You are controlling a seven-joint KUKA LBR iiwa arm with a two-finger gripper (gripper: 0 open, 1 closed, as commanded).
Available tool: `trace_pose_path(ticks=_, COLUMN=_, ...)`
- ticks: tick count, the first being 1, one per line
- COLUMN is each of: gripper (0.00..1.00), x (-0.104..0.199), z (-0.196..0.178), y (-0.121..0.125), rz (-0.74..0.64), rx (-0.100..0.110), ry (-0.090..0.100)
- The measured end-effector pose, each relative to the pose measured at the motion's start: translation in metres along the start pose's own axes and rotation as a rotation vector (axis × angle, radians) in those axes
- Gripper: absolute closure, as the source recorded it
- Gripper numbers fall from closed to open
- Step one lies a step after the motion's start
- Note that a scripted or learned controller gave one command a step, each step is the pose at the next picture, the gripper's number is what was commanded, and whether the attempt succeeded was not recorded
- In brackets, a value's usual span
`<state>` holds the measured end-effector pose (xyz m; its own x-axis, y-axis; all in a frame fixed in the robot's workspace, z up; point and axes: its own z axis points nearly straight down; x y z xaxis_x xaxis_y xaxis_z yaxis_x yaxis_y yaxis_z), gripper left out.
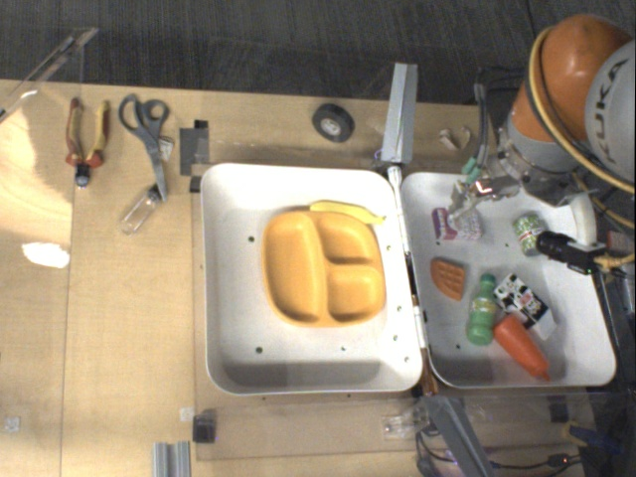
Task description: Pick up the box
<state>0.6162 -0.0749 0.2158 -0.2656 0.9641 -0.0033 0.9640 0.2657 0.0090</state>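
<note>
Bench, two white bins, as we find them.

1. Left bin [229,356]: a yellow divided tray [324,267] in the middle, and a banana [344,210] at the tray's far edge.
2. Right bin [581,366]: we count six items.
   - Box [522,299], black and white, lying right of centre. It sits just above the carrot [522,348] and beside the green bottle [482,311].
   - Can [529,234], green, toward the far right.
   - Purple packet [452,224] at the far left corner.
   - Orange wafer [449,278] below the packet.
3. Gripper [475,189]: over the bin's far left corner, next to the packet and well apart from the box. We cannot tell whether it is apart or together.
4. Bench top: pliers [85,139], scissors [147,132], and a tape roll [334,122] behind the left bin.
</note>
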Motion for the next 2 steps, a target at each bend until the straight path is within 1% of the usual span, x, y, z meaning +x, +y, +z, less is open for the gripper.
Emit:
trace_pose_path(ticks=1, gripper=0.00, x=0.000, z=0.001, y=0.000, rz=0.000, rx=0.001, ry=0.001)
trace_pose_path(ticks=2, gripper=0.00, x=-0.046, z=0.112, y=0.006, rz=-0.113, rx=-0.008, ry=-0.005)
